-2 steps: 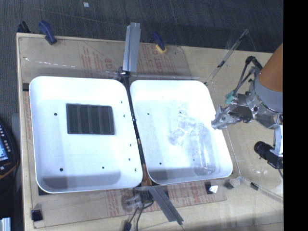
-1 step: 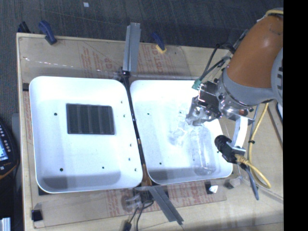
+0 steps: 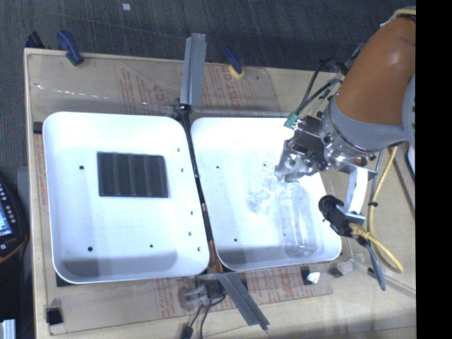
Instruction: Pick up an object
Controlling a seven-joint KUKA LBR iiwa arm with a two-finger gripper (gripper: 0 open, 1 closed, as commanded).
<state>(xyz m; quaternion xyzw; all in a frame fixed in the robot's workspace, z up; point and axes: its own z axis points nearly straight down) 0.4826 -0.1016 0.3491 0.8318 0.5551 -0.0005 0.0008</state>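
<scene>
Bottles of clear plastic (image 3: pixel 295 217) lie nearest us, at five o'clock in the right bin (image 3: pixel 233 253), with a smaller clear piece (image 3: pixel 260 198) just beside. Farther back, our gripper (image 3: pixel 291 169) hovers over them at about twelve o'clock. We judge this the approach; next we need a descent onto one bottle. Whether the gripper stands open, we cannot tell. We read no labels; the left bin (image 3: pixel 70 189) bears a dark grid (image 3: pixel 133 175).

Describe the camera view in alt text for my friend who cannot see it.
A grey robot arm with an orange band reaches from the right, its gripper low over the right white bin, just above a clear plastic bottle and a smaller clear item. The left white bin holds a dark ribbed rectangular panel.
</scene>
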